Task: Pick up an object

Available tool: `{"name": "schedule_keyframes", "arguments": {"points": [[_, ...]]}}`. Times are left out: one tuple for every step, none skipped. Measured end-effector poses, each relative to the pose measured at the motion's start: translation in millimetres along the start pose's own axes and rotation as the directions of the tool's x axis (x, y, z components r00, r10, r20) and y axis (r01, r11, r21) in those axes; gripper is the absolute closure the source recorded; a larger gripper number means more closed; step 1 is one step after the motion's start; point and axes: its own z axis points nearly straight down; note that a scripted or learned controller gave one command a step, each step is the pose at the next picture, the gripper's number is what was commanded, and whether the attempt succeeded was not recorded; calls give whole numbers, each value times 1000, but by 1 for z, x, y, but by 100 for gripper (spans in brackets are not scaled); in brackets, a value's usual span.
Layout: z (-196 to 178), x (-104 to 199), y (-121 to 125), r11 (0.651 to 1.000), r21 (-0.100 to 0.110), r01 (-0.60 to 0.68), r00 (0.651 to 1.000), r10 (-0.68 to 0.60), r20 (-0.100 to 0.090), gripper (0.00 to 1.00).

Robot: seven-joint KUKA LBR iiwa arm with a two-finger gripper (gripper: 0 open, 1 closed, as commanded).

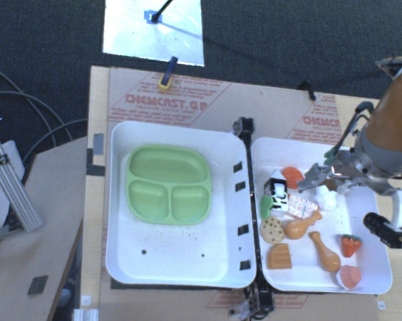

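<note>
Over the right bin [383, 278], gripper [319, 178] fingers appear apart, holding nothing; I advise centring squarely on the orange piece [292, 176] before closing.

Bench [213, 98] with two white bins [171, 272]

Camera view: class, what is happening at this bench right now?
A robot arm reaches in from the right, its gripper low over the right bin, which holds toy food: a drumstick, a cookie, a strawberry. Nothing shows between its fingers. The left bin holds a green tray.
</note>
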Motion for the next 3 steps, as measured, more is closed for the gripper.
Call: {"name": "schedule_keyframes", "arguments": {"points": [[123, -11, 83, 1000, -10, 3, 1000, -3, -1, 0], [121, 1, 62, 1000, -19, 2, 1000, -2, 1, 0], [34, 74, -22, 1000, 3, 6, 1000, -6, -4, 0]]}}
